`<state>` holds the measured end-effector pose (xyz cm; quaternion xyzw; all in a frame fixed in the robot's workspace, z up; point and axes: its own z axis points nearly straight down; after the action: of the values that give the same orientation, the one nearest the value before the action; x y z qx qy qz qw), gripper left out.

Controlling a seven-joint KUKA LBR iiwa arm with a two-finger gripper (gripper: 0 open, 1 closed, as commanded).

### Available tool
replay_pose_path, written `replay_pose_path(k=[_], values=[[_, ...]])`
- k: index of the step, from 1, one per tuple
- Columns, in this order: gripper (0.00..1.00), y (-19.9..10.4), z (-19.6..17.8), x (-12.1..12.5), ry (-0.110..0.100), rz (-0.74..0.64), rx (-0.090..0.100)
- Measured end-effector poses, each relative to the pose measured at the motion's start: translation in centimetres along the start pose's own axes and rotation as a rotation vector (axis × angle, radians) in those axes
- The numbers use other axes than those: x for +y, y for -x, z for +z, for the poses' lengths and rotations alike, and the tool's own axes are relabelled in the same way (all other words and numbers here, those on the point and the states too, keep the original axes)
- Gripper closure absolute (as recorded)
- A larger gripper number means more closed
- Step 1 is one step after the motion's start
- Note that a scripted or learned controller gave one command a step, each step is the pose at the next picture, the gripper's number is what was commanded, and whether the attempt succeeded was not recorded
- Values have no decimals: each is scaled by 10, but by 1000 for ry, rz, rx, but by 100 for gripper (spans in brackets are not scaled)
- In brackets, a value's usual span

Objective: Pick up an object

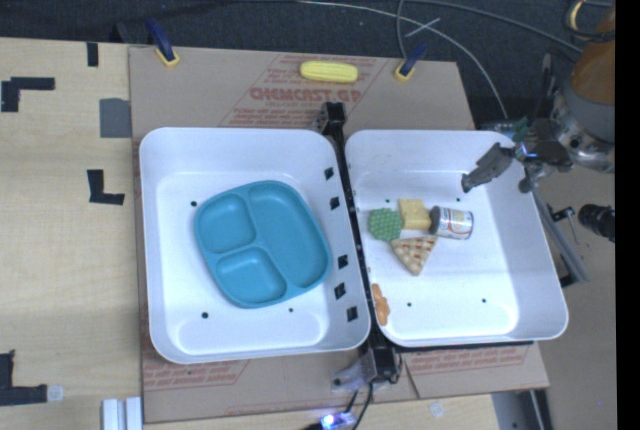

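In the right bin (500, 313) lies a cluster of small items: a green round piece (385, 224), a yellow block (414, 213), a silver can (453, 223) on its side, and a tan wedge (414, 254). A small orange piece (380, 302) rests by the bin's left wall. My gripper (503, 178) hovers over the bin's upper right part, up and to the right of the can. Its two dark fingers are spread open with nothing between them.
The left bin (170, 218) holds a blue divided plate (262, 242). A yellow banana-like toy (328, 71) lies on the cardboard behind the bins, between two clamps. Cables run across the dark floor at the back.
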<state>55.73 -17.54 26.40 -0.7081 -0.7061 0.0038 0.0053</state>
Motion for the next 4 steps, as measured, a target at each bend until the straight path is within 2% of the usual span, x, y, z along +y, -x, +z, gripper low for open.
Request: replay_pose_path(k=[1,2,4], values=[[0,0,-7,2,12,-4,-2],[0,1,57,-2,6,-3,-2],[0,1,145,3,8,-4,-2]])
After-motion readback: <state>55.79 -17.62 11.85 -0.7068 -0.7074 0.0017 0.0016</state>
